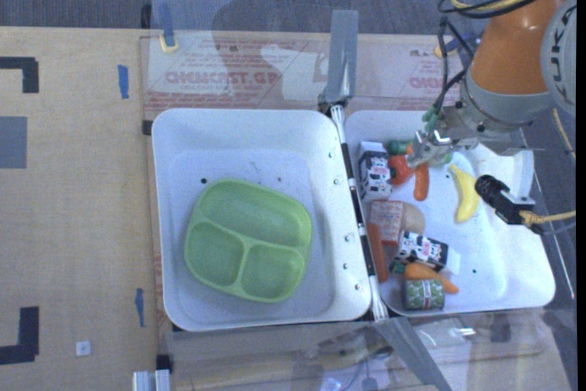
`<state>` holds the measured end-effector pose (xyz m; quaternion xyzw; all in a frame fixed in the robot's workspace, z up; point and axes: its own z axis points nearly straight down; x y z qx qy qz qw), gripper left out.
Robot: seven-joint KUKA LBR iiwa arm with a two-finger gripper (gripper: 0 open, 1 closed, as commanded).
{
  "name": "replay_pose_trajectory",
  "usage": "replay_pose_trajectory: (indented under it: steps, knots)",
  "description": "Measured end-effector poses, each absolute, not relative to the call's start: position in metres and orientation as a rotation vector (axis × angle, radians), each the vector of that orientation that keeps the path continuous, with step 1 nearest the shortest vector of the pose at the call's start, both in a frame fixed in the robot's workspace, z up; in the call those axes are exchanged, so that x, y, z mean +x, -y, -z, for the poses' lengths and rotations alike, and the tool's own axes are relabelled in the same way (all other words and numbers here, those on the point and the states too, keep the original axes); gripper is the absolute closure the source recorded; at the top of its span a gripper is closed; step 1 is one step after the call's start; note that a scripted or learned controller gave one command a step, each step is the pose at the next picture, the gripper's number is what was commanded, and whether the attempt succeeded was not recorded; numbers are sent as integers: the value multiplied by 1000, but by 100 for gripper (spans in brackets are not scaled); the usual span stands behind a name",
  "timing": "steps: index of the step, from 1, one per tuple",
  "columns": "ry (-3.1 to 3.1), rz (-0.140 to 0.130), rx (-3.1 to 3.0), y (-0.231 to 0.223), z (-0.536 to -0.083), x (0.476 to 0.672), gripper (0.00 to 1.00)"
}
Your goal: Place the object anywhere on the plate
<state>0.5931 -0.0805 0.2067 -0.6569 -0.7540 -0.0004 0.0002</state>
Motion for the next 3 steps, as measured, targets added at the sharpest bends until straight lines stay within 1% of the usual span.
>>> replay_pose_trajectory:
  steps: [1,2,3]
  knots:
    - [2306,-1,-2133,97,-236,566,100]
    - [2050,0,-2384,117,-217,585,100]
    - [2531,0,-1860,77,-188,606,100]
